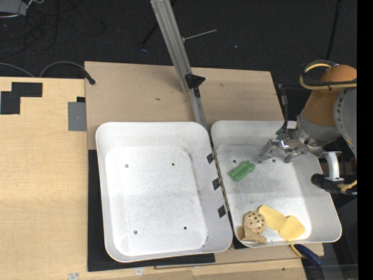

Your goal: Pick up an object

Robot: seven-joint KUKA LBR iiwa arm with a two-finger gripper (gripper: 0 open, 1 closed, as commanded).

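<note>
The jaws (273, 151) hang spread over the right bin (315, 185), nothing between them, with the grey arm (326, 118) and its orange band reaching in from the right. Just beside them, a little down and to the left, lies a small green object (241, 171) on the bin floor, apart from the jaws and close to the divider between the two bins. Further off, at the bin's near edge, a yellow object (282, 222) rests touching a tan, spotted one (253, 225) (what either is I cannot tell). The left bin (116, 139) sits alongside on the desk (140, 92). This looks like the approach step: no grasp is made. The green piece seems the likeliest target, and the next move calls for shifting the jaws over it, lining them across its narrow side, descending and closing.
</note>
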